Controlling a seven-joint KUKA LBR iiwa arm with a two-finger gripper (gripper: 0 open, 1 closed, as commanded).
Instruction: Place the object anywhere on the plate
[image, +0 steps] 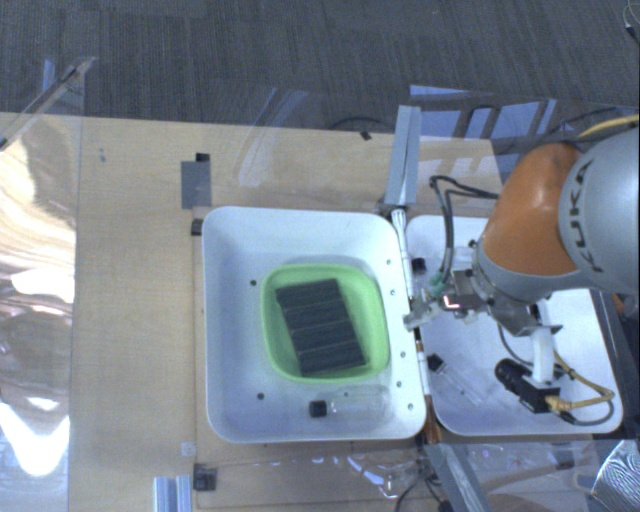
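A square lime-green plate (372, 300) sits in the middle of the left white bin (228, 330). A dark grey ridged rectangular object (319, 326) lies flat on the plate, slightly turned. My gripper (434, 300) hangs under the grey and orange arm (540, 225), over the left part of the right bin (470, 405), just right of the wall between the two bins. It is apart from the plate and the object. The wrist body hides most of it.
A small black cube (318, 408) lies in the left bin near its front edge, below the plate. A black part with a yellow cable (530, 388) hangs over the right bin's front. A metal post (404, 160) stands behind the bins' shared wall.
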